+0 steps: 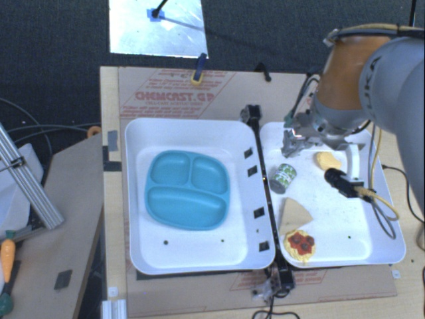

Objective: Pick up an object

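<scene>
The right bin (pixel 382 241) holds a small green-and-white can (pixel 284 177) lying on its side near the left wall. A tan wedge (pixel 296 212) lies below it, and a yellow disc with red topping (pixel 300 244) sits at the front. A yellow lump (pixel 327 159) rests toward the back right. My gripper (pixel 291 145) hangs over the back left of this bin, just above and behind the can, with nothing visibly between its fingers.
The left bin (pixel 143 244) holds a blue divided plate (pixel 188 189). A black divider strip (pixel 260 191) runs between the two bins. The arm's grey body and orange band (pixel 352 65) cover the right bin's back right corner.
</scene>
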Available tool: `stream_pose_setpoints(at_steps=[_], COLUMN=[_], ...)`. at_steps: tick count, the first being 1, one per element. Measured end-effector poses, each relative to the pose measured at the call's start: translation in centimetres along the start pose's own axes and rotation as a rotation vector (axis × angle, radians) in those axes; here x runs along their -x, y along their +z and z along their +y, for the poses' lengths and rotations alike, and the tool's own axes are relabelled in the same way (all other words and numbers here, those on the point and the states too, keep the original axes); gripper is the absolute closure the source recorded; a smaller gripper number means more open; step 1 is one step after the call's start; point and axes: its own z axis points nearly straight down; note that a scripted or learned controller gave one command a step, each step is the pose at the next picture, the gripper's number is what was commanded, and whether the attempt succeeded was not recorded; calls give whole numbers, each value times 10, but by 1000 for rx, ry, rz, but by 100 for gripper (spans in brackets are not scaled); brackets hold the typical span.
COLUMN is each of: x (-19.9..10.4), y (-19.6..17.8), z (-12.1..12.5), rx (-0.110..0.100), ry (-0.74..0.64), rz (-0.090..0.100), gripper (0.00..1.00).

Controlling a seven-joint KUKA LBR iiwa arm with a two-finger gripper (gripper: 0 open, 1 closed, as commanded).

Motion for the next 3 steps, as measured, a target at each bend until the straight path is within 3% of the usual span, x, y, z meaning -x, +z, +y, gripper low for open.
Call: stream_pose_setpoints(at_steps=[1, 2, 3], x=[-121, -171, -172], y=[-3, 38, -110], z=[5, -59, -127], rx=[2, -8, 10], ry=[-8, -2, 0], rz=[4, 1, 5], gripper=[100, 100, 100])
